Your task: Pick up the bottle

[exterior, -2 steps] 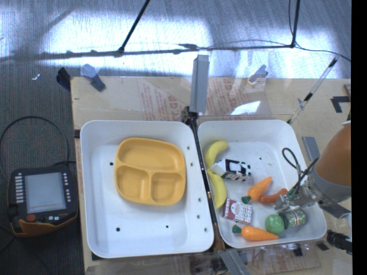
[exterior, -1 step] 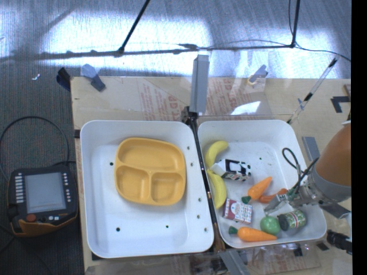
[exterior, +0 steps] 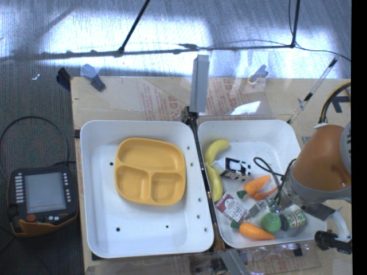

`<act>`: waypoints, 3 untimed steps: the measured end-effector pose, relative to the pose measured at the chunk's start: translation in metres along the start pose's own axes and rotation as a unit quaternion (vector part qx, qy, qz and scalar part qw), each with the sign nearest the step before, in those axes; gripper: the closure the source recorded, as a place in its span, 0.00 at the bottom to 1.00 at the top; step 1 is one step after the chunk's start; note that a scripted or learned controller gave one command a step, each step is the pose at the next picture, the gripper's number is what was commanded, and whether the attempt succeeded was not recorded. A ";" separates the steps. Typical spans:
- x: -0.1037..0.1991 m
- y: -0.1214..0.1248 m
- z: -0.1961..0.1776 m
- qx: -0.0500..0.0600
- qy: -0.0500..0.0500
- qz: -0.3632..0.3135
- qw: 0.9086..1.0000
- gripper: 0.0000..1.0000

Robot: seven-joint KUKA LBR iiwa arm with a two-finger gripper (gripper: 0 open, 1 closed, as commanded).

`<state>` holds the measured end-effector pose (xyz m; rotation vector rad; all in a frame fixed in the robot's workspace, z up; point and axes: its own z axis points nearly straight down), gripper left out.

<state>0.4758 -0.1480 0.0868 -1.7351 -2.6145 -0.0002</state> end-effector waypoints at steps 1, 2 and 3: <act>-0.060 -0.025 0.000 -0.001 -0.001 -0.016 1.000 0.00; -0.060 -0.025 -0.009 -0.001 0.000 -0.014 1.000 1.00; -0.037 -0.015 -0.084 -0.001 -0.001 -0.068 0.998 1.00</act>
